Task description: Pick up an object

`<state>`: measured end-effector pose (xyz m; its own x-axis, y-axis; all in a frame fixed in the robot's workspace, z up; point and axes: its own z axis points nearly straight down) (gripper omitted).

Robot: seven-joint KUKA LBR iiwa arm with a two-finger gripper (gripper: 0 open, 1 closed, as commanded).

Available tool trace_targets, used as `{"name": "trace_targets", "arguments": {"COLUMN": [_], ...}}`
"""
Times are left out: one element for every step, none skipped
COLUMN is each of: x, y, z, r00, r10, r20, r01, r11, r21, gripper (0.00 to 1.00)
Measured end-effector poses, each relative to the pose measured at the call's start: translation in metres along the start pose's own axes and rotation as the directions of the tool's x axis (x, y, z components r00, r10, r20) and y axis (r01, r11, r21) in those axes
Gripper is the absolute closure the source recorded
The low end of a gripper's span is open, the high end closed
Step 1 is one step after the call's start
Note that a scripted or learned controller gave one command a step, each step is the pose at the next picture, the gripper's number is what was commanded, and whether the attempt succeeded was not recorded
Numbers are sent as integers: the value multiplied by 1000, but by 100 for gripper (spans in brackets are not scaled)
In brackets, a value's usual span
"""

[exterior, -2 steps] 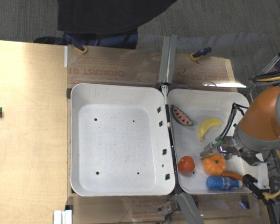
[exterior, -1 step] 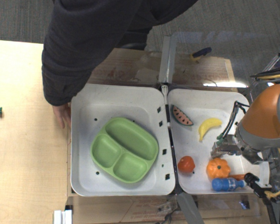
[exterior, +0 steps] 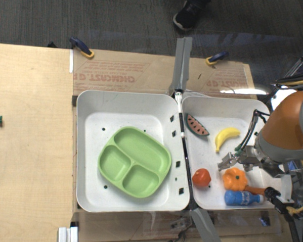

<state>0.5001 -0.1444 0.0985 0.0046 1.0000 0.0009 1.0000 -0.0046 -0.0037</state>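
Gripper (exterior: 230, 161) hovers just above orange fruit (exterior: 234, 179).

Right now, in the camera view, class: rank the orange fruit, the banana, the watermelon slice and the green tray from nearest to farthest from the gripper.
1. orange fruit, just below the gripper
2. banana, above it
3. watermelon slice, upper left, same bin
4. green tray, in the left bin

Green tray (exterior: 134, 162), yellow banana (exterior: 225, 137), blue bottle (exterior: 242, 198), white bins (exterior: 91, 102).

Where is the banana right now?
The banana lies in the right bin, toward its back, between the watermelon slice and the gripper.
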Motion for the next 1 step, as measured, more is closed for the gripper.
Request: {"name": "trace_targets", "arguments": {"x": [-3], "y": [-23], "z": [8], "r00": [1000], "r10": [-3], "r20": [0], "r01": [3], "r11": [1000], "r21": [0], "gripper": [0]}}
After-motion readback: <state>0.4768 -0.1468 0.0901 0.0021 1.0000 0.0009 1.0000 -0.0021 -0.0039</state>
